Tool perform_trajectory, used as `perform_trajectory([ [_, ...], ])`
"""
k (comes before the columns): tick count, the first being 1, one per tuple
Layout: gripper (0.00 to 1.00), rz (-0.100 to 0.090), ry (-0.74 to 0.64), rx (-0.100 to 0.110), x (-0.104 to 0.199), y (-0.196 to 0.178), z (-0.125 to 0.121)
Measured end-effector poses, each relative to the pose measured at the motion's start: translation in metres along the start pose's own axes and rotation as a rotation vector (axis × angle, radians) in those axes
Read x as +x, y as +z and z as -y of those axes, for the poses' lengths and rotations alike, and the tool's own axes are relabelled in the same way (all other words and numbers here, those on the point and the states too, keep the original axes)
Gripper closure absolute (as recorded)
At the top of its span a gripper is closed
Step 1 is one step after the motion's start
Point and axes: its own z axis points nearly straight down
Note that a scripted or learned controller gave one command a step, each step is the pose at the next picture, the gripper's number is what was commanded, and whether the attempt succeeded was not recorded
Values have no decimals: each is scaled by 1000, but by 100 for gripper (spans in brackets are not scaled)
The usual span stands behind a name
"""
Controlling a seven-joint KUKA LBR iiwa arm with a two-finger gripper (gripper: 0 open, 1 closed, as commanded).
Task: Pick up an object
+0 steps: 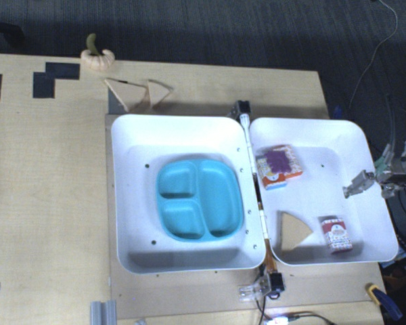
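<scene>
The right bin [355,137] holds three items. A purple, white and orange packet [279,164] lies near its left wall. A small red box [335,234] rests near the front right corner. A tan triangular piece [294,230] lies flat on the front left of the floor. My gripper [358,183] hangs over the bin's right side, above and apart from the red box, with nothing seen in it. The grey arm comes in from the right edge of the view.
The left bin [125,181] holds a blue divided tray [199,198]. Behind the bins, on the wooden bench, lie thin wooden triangle frames [139,90] and a small pale gourd-shaped object [97,59]. Cables and a clip [264,288] sit at the front between the bins.
</scene>
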Motion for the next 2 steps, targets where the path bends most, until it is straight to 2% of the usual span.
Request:
perform_trajectory([
  [1,0,-1,0,-3,52,109,10],
  [2,100,3,1,-8,50,97,8],
])
